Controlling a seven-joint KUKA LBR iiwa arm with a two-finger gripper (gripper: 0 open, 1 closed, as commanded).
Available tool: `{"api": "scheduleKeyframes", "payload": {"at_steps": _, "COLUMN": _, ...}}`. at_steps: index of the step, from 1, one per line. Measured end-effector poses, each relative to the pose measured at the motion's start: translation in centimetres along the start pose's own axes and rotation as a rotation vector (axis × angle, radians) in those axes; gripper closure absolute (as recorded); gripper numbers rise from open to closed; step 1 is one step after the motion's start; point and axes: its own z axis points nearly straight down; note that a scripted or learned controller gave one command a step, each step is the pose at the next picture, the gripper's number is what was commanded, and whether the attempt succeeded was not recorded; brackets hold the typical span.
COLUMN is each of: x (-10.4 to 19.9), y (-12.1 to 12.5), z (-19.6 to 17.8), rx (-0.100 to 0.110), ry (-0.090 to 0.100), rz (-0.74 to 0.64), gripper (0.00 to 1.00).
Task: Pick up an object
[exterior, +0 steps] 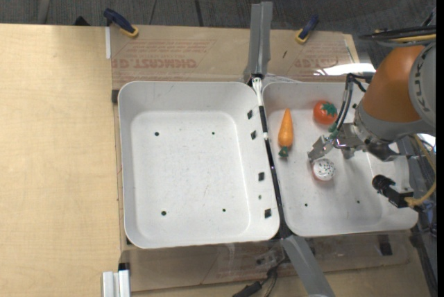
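Note:
The right bin [347,216] holds three objects. An orange carrot [285,128] lies upright along its left side. A red tomato with a green top [324,112] sits near the back. A small round white speckled piece with a reddish rim [323,168] lies near the middle. My gripper [325,148] hangs low over the right bin, just above the round white piece and to the right of the carrot. Nothing is visibly held in it. The grey arm with its orange band [392,91] comes in from the right.
The left bin [128,150] stands beside the right one, with a dark divider with clips [263,150] between them. Brown cardboard [180,56] lies behind the bins, clamped at two corners. Wooden benchtop [55,150] spreads to the left.

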Motion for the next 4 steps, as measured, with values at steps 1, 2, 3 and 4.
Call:
{"api": "scheduleKeyframes", "payload": {"at_steps": 1, "x": -4.4, "y": 10.1, "z": -0.1, "rx": -0.002, "ry": -0.002, "rz": -0.093, "gripper": 0.00}}
{"api": "scheduleKeyframes", "payload": {"at_steps": 2, "x": -8.7, "y": 9.9, "z": -7.3, "rx": -0.004, "ry": -0.003, "rz": 0.017, "gripper": 0.00}}
{"api": "scheduleKeyframes", "payload": {"at_steps": 3, "x": -2.6, "y": 10.2, "z": 0.0, "rx": 0.000, "ry": 0.000, "rz": 0.013, "gripper": 0.00}}
{"api": "scheduleKeyframes", "payload": {"at_steps": 4, "x": -3.2, "y": -0.4, "z": -0.1, "rx": -0.001, "ry": 0.000, "rz": -0.184, "gripper": 0.00}}
